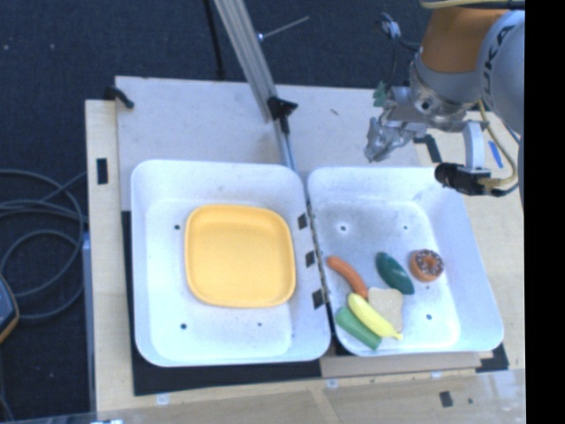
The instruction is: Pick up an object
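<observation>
The right bin [441, 193] holds several toy foods near its front: an orange carrot [348, 275], a dark green piece [394, 272], a brown round doughnut-like piece [425, 264], a yellow banana [372, 315], a pale slice [387, 301] and a green pod [356, 327]. My gripper [381, 142] hangs above the far left rim of that bin, well behind the foods. Nothing shows between its fingers.
The left bin [150, 193] holds a square yellow plate [239, 254]. A slanted metal rod [249, 51] runs from the top down to the gap between the bins. Cables lie on the floor at the left.
</observation>
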Motion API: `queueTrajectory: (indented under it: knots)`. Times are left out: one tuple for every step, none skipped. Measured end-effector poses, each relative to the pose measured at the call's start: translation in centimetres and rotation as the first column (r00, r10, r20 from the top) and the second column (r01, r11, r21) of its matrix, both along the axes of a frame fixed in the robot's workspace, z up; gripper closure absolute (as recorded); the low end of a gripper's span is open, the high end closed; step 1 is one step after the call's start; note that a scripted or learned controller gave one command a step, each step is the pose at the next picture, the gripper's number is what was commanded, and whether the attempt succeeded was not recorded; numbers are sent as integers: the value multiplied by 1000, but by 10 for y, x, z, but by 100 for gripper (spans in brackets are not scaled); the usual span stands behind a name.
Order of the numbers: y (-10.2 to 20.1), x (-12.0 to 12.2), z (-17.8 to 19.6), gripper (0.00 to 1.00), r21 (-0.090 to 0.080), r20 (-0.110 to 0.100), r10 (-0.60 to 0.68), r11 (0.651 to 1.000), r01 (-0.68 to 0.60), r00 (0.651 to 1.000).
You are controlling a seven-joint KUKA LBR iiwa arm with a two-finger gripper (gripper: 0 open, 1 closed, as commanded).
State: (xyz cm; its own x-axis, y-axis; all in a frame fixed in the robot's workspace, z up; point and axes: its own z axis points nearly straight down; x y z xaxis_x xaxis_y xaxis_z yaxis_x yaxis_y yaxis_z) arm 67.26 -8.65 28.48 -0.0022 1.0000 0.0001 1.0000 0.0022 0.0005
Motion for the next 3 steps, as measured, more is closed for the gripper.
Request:
queueTrajectory:
  knots:
    - [48, -6, -2, 100, 0, 1, 1, 1000, -1, 1000]
    - [92, -12, -15, 100, 0, -1, 0, 1000, 0, 1000]
    - [147, -8, -16, 100, 1, 0, 2, 1000, -2, 1000]
